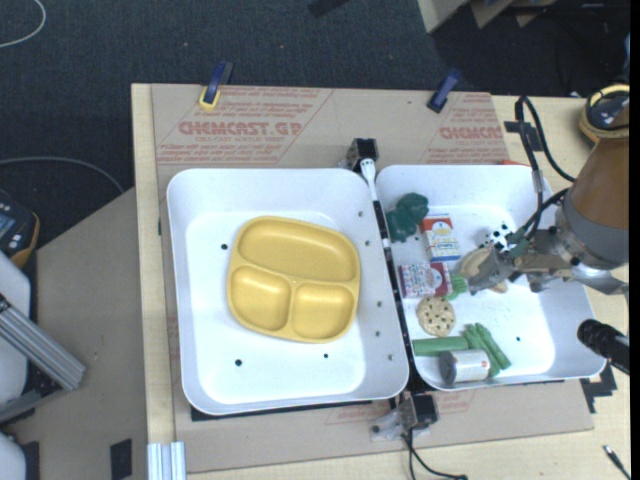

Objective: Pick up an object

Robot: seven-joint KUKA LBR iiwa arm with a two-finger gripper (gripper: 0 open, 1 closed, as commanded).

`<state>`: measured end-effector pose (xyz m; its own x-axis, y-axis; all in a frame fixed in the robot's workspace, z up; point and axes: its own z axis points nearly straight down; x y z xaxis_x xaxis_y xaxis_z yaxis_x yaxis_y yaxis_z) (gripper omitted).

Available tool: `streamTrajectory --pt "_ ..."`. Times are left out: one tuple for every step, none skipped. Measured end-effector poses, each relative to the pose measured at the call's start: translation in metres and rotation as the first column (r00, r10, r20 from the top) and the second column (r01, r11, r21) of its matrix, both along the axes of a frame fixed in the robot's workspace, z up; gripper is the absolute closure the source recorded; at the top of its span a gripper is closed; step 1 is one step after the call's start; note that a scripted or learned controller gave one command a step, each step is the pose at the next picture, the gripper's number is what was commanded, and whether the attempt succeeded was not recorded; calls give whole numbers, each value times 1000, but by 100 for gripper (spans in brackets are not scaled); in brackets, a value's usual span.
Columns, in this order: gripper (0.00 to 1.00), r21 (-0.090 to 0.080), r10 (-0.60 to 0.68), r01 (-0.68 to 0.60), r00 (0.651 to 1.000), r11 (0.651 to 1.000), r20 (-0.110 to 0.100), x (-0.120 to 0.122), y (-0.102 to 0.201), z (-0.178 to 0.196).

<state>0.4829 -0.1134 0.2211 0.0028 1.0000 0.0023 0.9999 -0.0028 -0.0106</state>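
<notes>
The right bin [530, 328] holds several small things: a dark green toy [408, 215], a red and white packet [440, 238], a pink and white packet [418, 279], a round cookie [436, 315], a green stick [442, 345], a green block [490, 347], a silver can [466, 368] and a black and white die [497, 236]. My gripper [479, 268] hangs low over the middle of this bin, just right of the pink packet and above the cookie. I see nothing clearly held in it.
The left bin [200, 218] carries a yellow divided plate [293, 278]. The arm's orange band [605, 183] and cables cross the right bin's far right side. Two clamps [213, 86] sit on the cardboard at the back.
</notes>
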Motion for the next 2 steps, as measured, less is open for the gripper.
streamTrajectory --pt "0 -2 3 -2 1000 1000 10 2 0 4" --pt "0 0 2 -2 1000 1000 4 5 -3 -40"
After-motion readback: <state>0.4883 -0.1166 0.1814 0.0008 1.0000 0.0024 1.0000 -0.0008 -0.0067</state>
